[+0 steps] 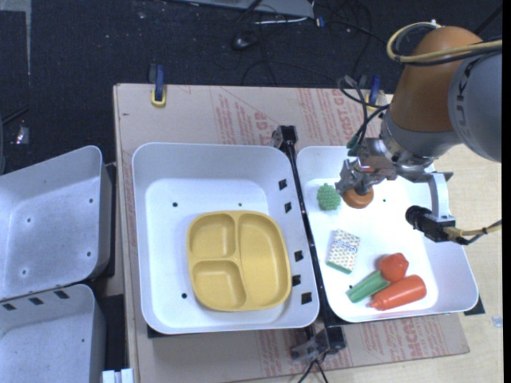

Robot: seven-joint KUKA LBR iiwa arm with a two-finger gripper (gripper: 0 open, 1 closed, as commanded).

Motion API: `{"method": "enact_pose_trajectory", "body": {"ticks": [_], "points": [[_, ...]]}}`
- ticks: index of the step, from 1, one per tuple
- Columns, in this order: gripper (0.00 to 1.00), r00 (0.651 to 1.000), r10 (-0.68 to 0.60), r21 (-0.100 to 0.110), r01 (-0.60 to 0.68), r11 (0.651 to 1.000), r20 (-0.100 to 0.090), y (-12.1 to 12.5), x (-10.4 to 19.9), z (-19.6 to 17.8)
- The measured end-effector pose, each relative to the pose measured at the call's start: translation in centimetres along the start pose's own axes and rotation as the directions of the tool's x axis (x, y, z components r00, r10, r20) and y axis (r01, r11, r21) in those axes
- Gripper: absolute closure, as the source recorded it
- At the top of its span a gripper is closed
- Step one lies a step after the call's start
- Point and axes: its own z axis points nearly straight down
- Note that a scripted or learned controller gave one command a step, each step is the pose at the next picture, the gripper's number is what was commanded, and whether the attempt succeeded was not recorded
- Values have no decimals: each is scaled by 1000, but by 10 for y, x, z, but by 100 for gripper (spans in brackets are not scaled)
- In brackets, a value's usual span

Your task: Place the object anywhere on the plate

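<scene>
A yellow plate with three compartments lies in the left bin, with nothing on it. My gripper hangs low over the back of the right bin, directly above a small round orange object. The gripper's body covers the top of that object, so I cannot tell whether it touches it. A small green bumpy object sits just left of the orange one.
Further forward in the right bin lie a white patterned block, a green stick-shaped piece, a red round piece and an orange carrot-like piece. A black divider runs between the bins. A black cable fitting hangs beside the wrist.
</scene>
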Motion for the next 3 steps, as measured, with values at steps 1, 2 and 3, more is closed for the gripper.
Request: {"method": "enact_pose_trajectory", "body": {"ticks": [1,2,3], "points": [[100,1000,0,1,0,1000,0,-11,56,7],[100,1000,0,0,0,1000,0,-33,98,1],[100,1000,-1,-1,1,1000,0,-52,144,-10]]}}
